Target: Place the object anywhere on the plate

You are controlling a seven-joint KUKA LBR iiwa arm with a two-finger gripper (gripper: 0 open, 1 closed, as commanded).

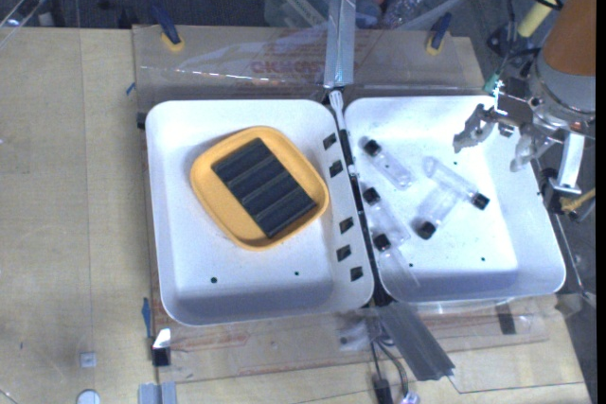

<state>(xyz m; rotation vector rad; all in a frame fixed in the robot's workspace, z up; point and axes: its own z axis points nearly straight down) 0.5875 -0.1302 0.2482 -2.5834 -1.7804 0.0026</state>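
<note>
Clear plastic is the material of the task's things: several small see-through bottles with black caps lie on their sides in the right bin (530,270), nearest the camera one at the divider (390,246), then a short one (434,211), a longer one (456,182) with its cap toward the right, and farthest one (386,162) near the bin's upper left. All rest on the bin floor, apart from one another. By judgement they are light, stiff, smooth and apt to roll or slip; the round body gives little purchase, so the grip should close across the middle of the body, square to its long axis, with the fingers coming straight down. The longer bottle lies clear of the walls and is the easiest target. In the left bin (189,289) the yellow plate (210,167) carries a dark ribbed block (264,186) over most of its middle, leaving only the rim bare for a drop. Farther back, the gripper (492,130) hangs over the right bin's upper right, fingers parted, with nothing between them
</note>
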